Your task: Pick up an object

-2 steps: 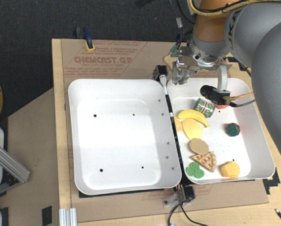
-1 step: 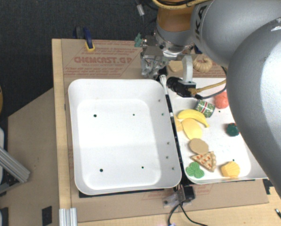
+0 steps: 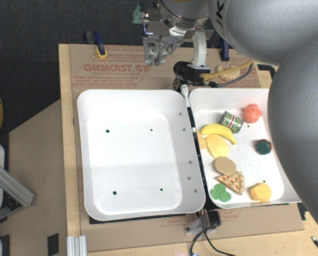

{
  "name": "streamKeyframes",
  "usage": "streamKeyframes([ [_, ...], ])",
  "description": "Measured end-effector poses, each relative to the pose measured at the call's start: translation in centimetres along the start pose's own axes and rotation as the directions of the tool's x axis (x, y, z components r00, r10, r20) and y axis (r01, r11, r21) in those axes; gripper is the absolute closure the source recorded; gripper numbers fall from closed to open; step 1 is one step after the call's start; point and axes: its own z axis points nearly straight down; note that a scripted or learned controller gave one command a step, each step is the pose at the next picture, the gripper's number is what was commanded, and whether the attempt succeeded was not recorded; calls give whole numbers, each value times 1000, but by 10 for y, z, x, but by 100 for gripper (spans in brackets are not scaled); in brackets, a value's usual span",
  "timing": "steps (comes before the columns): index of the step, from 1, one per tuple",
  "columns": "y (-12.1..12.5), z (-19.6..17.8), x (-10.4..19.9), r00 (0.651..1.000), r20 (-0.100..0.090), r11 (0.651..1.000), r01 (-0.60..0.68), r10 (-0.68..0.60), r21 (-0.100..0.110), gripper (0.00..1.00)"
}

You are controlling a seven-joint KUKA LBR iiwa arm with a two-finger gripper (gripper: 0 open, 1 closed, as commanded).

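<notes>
You find the things to pick all in the right bin (image 3: 250, 164): a banana (image 3: 218, 130) at 11 o'clock of the bin's middle, a green-and-white can (image 3: 231, 121) at 12 just beside it, a red ball (image 3: 251, 112) at 1, a dark green piece (image 3: 263, 146) at 3, a yellow block (image 3: 261, 191) at 5, a pizza slice (image 3: 232, 182) at 6, a green leafy piece (image 3: 220, 193) at 7 touching the slice, a tan oval (image 3: 224, 165) just above the slice, and a yellow wedge (image 3: 218, 144) at 9, tucked under the banana. From the pincer (image 3: 157, 52), the banana and can, the nearest of them, lie at 5 o'clock and well apart; the others lie farther off the same way. The pincer hangs over the brown board (image 3: 71, 143) past the far rim of the left bin (image 3: 132, 153), at that bin's 12 to 1 o'clock, and you cannot tell whether it is apart or together; nothing shows in its grasp. The left bin touches the right one along their shared edge. A blue clamp (image 3: 100, 40) sits on the board's far edge, at 9 o'clock of the pincer.
</notes>
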Motion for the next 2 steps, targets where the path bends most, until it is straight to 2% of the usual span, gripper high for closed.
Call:
streamKeyframes([
  [1,10,-174,37,1000,-1,1000,-3,3,-9,100],
  [2,-70,-196,55,1000,2,1000,-2,2,13,100],
])
